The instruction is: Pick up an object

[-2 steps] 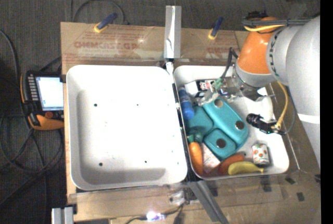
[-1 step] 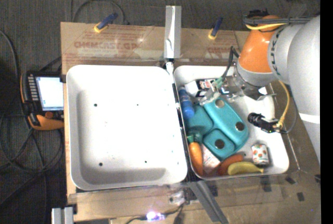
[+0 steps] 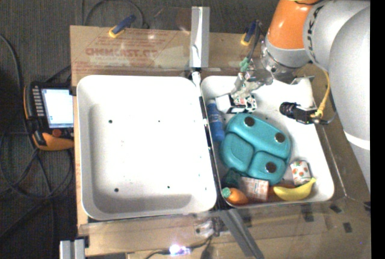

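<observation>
1. While the arm (image 3: 337, 41) reached in over the right bin (image 3: 322, 149), the end effector (image 3: 245, 94) sat low at that bin's far left corner. Read this as the approach/descend step, pre-grasp.
2. End effector state: couldn't tell. Finger area was cluttered with small white and coloured bits; couldn't resolve whether anything sat between the fingers, so no hold claimed.
3. Candidate objects, relative to the end effector:
   - blue cylinder (image 3: 214, 121), just below and slightly to the left, lying along the wall dividing the two bins.
   - teal divided plate (image 3: 255, 146), just below, upturned, largest item, resting over other pieces.
   - small white-and-black piece (image 3: 225, 101), immediately to the left, near touching; unclear if in contact.
   - yellow banana (image 3: 295, 190), printed cube (image 3: 299, 171), orange carrot-like piece (image 3: 236, 195) and small box (image 3: 255, 187), all well below along the near edge.
4. Left bin (image 3: 144, 143) was well off to the left, no candidates there.
5. Next move, my judgement: commit to the nearest item, finish the descent, clamp, then lift straight up to confirm.
6. Risk: the plate's broad rim probably wouldn't suit a two-finger pinch; the corner walls crowded the approach.
</observation>
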`<state>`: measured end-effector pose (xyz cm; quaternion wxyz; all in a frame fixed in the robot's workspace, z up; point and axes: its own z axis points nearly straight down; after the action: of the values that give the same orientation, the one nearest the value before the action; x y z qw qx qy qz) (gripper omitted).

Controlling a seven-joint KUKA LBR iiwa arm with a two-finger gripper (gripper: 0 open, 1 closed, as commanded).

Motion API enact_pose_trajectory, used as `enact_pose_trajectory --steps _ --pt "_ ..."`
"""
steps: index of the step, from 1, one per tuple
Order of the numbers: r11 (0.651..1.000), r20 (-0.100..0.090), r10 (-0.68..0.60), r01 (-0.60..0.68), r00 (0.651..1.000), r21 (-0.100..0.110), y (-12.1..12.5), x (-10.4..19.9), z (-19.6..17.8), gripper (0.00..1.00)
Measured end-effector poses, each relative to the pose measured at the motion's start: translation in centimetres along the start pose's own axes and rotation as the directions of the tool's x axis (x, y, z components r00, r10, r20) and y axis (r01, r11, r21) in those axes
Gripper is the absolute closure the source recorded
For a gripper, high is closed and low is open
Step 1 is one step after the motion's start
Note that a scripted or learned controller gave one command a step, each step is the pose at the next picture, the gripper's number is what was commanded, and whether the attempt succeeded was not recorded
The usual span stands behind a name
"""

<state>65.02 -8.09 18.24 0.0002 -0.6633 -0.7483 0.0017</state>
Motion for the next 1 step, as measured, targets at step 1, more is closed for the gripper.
enact_pose_trajectory --steps 1 --pt "1.000 0.001 0.000 0.000 1.000 0.001 -0.02 -0.03 0.01 0.00"
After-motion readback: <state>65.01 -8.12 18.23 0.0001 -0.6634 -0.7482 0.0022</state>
